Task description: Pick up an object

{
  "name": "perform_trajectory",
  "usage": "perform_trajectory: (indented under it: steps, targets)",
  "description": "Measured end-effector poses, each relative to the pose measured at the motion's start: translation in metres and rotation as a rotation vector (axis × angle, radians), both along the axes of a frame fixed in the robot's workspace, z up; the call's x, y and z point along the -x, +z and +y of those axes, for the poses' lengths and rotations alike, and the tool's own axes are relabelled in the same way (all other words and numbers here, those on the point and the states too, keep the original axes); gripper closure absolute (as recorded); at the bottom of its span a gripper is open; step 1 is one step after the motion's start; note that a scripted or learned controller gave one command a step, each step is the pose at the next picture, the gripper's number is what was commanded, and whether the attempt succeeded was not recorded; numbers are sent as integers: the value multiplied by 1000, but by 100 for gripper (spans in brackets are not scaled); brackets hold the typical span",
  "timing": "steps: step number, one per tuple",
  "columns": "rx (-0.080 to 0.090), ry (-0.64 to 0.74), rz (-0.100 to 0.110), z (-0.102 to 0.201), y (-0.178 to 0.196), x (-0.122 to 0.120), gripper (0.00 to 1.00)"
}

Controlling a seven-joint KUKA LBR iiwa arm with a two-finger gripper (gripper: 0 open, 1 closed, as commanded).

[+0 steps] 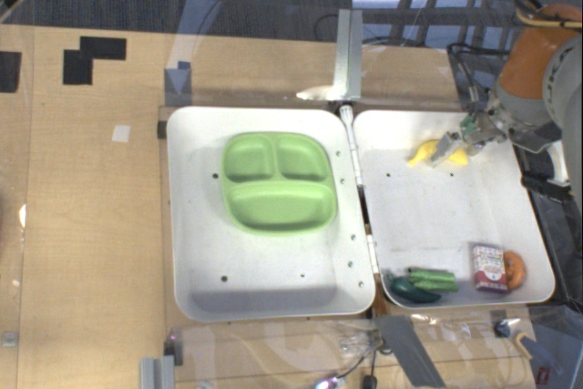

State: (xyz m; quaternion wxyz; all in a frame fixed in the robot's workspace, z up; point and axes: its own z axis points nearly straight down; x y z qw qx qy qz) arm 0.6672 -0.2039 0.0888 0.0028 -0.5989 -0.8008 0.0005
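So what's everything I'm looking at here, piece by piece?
Bins: two, white, side by side on the bench.
Tray: one, green, three compartments, in the middle of the left bin.
Yellow thing: one, banana-like, at the back of the right bin, right by the gripper tip.
Green items: two, one lighter and one darker, in the front left corner of the right bin.
Packet: one, red and white, front right of the right bin.
Orange thing: one, rounded, touching the packet's right side.
Bench: one, light wood, with black marks at back left.
Arm: one, grey with an orange band, reaching in from the right.
Gripper: one, over the back of the right bin.
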Motion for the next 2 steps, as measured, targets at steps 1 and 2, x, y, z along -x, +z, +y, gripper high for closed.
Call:
perform_trajectory:
  steps: [1,2]
  targets:
    - [6,9,-1,0,9,0,100]
    - [5,98,-15,57,92,-4,100]
